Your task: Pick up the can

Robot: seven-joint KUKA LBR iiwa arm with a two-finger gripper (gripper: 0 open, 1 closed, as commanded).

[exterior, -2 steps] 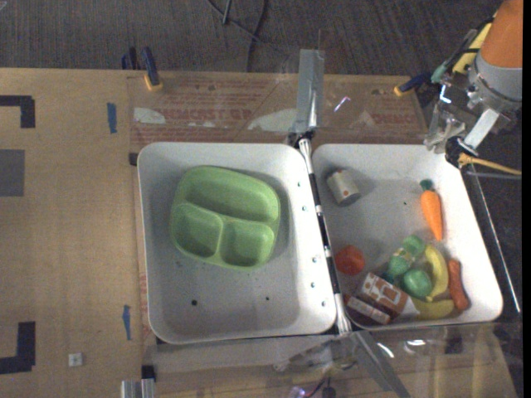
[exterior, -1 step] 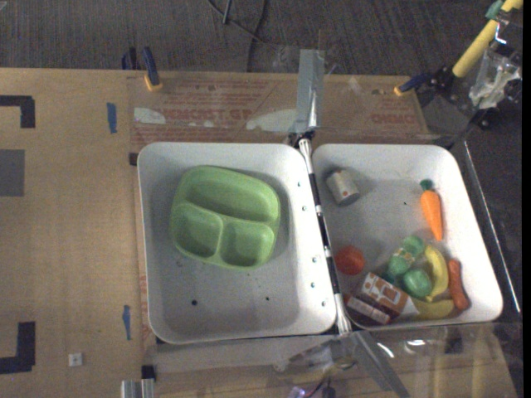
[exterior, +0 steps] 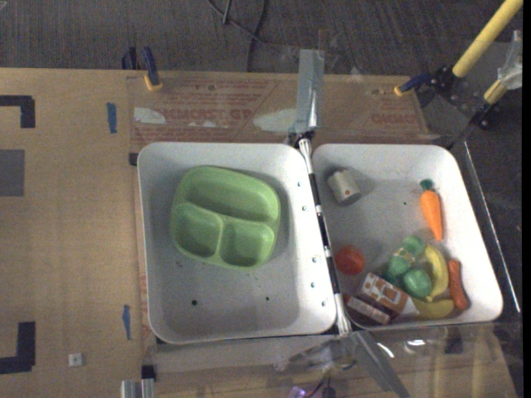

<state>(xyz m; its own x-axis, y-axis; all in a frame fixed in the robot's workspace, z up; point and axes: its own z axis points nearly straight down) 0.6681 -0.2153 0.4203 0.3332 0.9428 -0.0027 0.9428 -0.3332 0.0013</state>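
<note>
Right bin: can, small and grey, lying tilted near the far left corner, close to the divider, bare bin floor on all sides. Well apart from it: carrot by the right wall; tomato at the left wall; green pepper, banana, sausage and brown carton clustered in the near right corner, touching or overlapping. Left bin: green divided plate in the far half. Gripper jaws: cannot tell
</note>
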